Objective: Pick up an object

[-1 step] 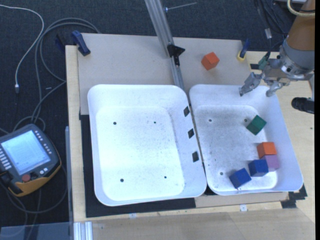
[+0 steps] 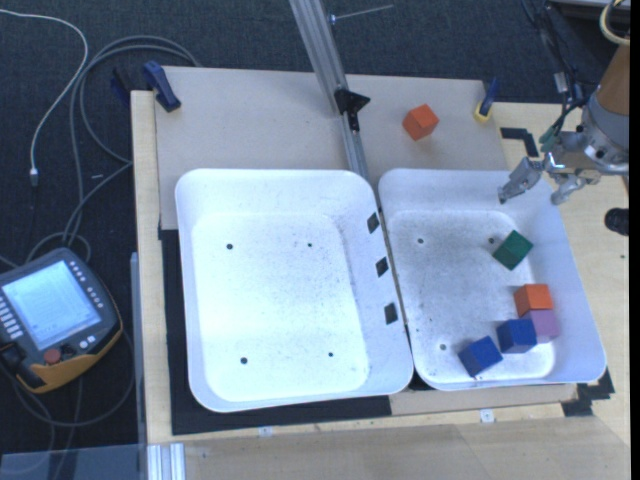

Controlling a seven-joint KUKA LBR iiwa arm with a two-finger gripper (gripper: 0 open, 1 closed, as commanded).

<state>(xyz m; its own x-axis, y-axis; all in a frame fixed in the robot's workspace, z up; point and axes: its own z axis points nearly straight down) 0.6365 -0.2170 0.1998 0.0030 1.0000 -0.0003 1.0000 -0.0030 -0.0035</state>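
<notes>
Camera view: claw (image 2: 540,186) spread open, gripping nothing, above the right bin's (image 2: 440,183) far edge; green block (image 2: 513,250) sits just below it.

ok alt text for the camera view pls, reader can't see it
The arm's two-finger gripper hovers open over the right white bin's far corner, holding nothing. Below it lie a green cube, an orange cube, a pink cube and two blue cubes.

Two white bins (image 2: 200,198), six blocks: two orange (image 2: 421,121), two blue (image 2: 480,355), one green (image 2: 513,250), one pink (image 2: 545,324).
</notes>
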